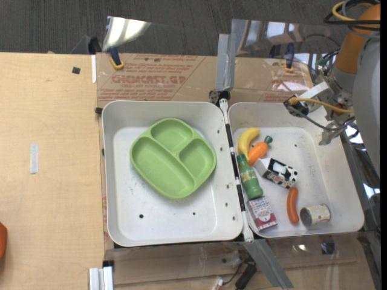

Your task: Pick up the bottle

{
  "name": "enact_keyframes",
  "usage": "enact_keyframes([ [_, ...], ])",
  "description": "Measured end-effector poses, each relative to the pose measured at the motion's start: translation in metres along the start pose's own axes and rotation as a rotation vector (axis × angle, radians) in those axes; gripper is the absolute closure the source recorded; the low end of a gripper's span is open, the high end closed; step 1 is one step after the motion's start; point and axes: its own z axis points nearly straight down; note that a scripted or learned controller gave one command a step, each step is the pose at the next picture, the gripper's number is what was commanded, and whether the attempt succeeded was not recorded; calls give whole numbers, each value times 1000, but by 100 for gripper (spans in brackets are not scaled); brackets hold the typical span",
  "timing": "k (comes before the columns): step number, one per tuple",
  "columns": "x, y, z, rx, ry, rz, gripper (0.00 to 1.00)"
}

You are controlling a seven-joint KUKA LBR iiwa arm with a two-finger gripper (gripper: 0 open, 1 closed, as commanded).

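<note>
I read faint red mirrored lettering on the brown cardboard sheet (160,77) behind the bins, roughly "GIGACAST". Print on the green bottle's label (251,180) is too small for me.

So left bin (115,180) just has the divided plate (173,157) in it. Right bin (338,162): bottle (250,177) along its left wall, banana (247,139) and carrot (258,150) behind it, carton (262,214) in front, cow toy (281,173), sausage (292,205) and can (315,214) to the right.
</note>
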Motion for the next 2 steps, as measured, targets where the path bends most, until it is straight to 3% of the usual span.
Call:
enact_keyframes([
  [1, -17, 43, 75, 2, 6, 24, 0],
  [2, -6, 50, 85, 13, 1, 133, 0],
])
